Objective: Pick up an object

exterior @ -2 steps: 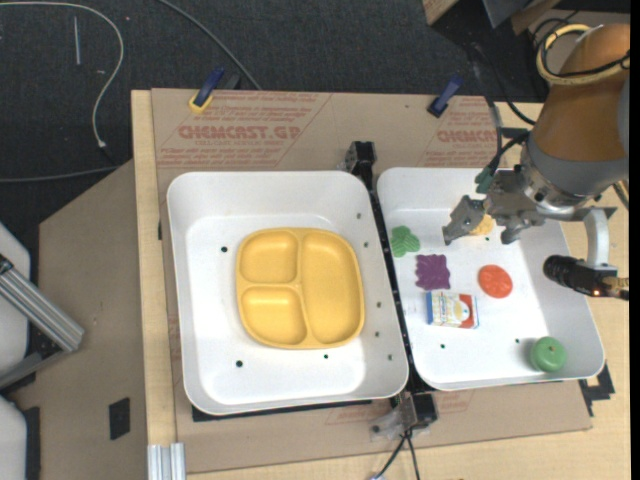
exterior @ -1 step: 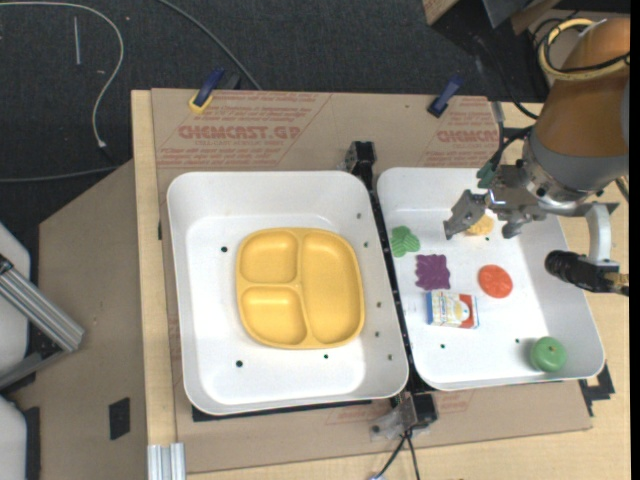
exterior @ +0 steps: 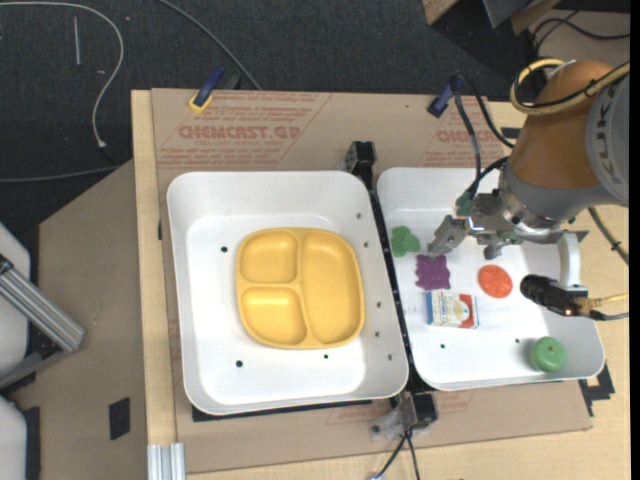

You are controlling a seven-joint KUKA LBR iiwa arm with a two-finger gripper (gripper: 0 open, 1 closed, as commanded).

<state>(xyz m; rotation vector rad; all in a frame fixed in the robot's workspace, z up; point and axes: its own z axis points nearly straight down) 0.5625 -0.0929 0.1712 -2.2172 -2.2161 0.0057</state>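
Arm enters from right, orange band up, wrist angled down-left over right bin. Left bin carries yellow divided plate. Gripper hangs above right bin, fingers spread apart, nothing between them. Just below it: purple piece, small white carton, orange-red ball. Green piece to gripper's left; green round piece near bin's front right corner.
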